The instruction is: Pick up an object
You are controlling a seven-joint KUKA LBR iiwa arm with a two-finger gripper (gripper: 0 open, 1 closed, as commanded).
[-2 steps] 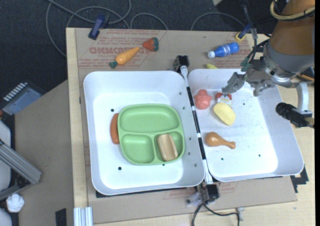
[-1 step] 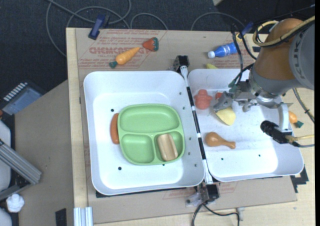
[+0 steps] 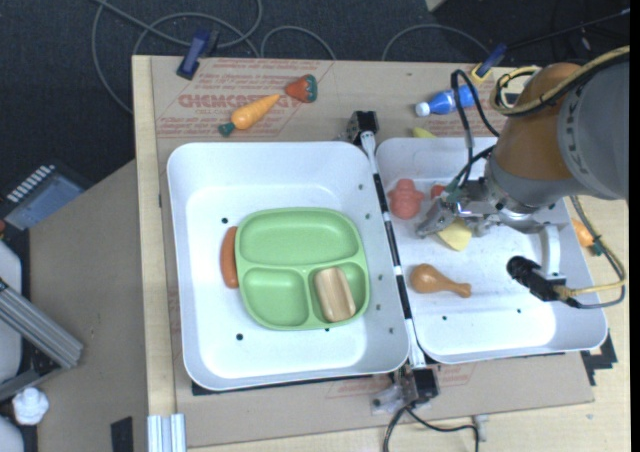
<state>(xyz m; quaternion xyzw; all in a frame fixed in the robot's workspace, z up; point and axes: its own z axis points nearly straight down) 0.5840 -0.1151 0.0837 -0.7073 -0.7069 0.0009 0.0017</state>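
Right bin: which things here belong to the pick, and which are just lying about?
In play: gripper low in the right bin; yellow piece beside it; pink toy; drumstick.

Lying about: green tray, bread in it, sausage beside it, carrot, strawberry.

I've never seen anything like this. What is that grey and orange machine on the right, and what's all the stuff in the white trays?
One camera looks down at a slant on a bench. The machine is a robot arm, reaching in from the right; its gripper hangs over the right bin, just above a yellow toy. Whether it grips anything is unclear. Nearby lie a pinkish toy and a toy drumstick. The left bin holds a green divided plate with a bread roll in one compartment. A toy carrot lies outside on the bench.
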